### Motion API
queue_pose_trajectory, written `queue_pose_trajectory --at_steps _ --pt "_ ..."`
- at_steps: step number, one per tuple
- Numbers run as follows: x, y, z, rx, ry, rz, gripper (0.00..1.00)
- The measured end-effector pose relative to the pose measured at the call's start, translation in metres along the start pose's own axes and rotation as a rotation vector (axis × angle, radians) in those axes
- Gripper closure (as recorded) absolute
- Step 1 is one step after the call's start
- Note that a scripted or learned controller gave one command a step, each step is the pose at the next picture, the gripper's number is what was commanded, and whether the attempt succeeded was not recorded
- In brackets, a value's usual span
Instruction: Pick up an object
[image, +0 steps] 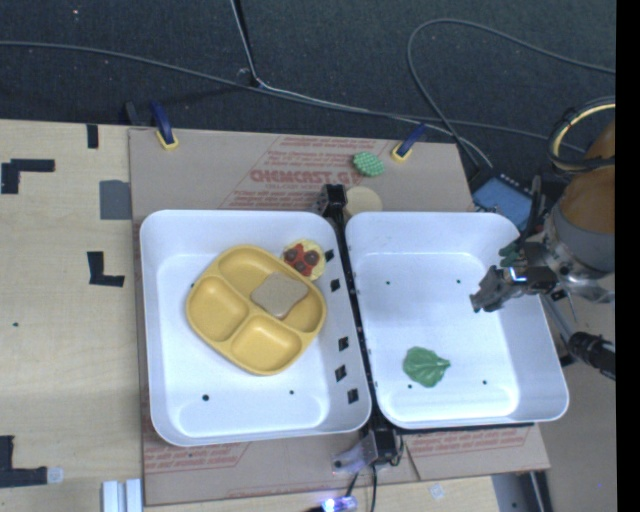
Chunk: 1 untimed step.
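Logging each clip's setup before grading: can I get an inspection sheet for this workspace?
Surface: cardboard sheet on a wooden bench, bearing left bin and right bin.
Job's things: green leaf in right bin; yellow tray in left bin, tan square on it, red item at its top edge.
Clutter: green piece on cardboard behind the bins.
Hand: hand over right bin's right side, apart from the leaf, nothing held.
Cables: cables across the dark floor.
Surroundings: blue clamps at cardboard's far edge.
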<state>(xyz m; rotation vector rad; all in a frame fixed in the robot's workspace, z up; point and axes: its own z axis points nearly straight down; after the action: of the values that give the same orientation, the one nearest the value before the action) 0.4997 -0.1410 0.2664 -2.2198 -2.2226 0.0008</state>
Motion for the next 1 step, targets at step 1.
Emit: queue_pose_trajectory --at_steps 1 --pt "0.0473 0.0193 0.0179 0.002 0.001 -0.004 1.0"
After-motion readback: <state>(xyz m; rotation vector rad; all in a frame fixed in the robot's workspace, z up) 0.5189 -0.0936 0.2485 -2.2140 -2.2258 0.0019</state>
